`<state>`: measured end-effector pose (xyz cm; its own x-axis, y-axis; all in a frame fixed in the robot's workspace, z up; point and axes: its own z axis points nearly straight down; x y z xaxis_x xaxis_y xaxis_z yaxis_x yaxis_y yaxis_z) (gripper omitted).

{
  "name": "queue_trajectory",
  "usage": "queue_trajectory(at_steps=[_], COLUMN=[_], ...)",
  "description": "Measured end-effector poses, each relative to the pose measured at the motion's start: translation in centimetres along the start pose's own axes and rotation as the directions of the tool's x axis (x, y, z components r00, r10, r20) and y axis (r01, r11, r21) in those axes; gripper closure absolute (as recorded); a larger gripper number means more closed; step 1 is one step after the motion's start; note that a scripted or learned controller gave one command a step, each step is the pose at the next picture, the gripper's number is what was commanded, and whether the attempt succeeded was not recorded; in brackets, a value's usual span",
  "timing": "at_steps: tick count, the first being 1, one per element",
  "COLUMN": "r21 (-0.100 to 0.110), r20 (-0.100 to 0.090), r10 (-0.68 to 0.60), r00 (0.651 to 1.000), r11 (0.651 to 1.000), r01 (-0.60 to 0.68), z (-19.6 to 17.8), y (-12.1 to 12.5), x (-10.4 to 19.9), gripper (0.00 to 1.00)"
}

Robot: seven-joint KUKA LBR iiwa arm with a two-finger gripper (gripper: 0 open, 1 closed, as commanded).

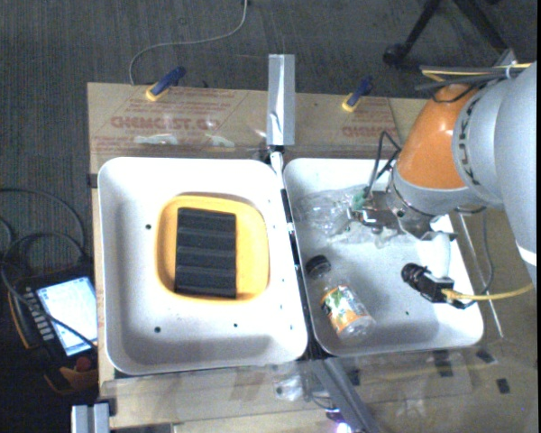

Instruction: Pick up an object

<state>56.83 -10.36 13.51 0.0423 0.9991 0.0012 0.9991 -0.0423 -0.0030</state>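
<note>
The orange-and-green packet (344, 309) lies toward the front of the right bin (392, 327). Its long axis slants from upper left to lower right, and its label is too small to read. A small black cap (317, 265) sits just up-left of it. Crumpled clear wrap (327, 211) lies farther back, beside the claw (371, 213); whether the claw is clenched or released cannot be told.

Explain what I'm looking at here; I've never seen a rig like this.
One camera looks down at a slant on a bench with two white bins. The grey and orange machine on the right is a robot arm. Its gripper is low in the right bin, by some clear plastic. A small black knob and an orange-green packet also lie there. The left bin holds a yellow tray with a black ridged pad. Whether anything is held cannot be told.
</note>
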Motion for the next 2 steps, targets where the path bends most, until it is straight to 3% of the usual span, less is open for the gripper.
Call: queue_trajectory(at_steps=[1,2], r21=[0.032,-0.002], r20=[-0.007,0.006], r10=[-0.264,-0.020], r00=[0.964,1.000], r11=[0.964,1.000], r01=[0.264,0.020], z=[3.2,-8.3], y=[6.5,6.8], x=[-0.2,-6.8], gripper=[0.00,0.00])
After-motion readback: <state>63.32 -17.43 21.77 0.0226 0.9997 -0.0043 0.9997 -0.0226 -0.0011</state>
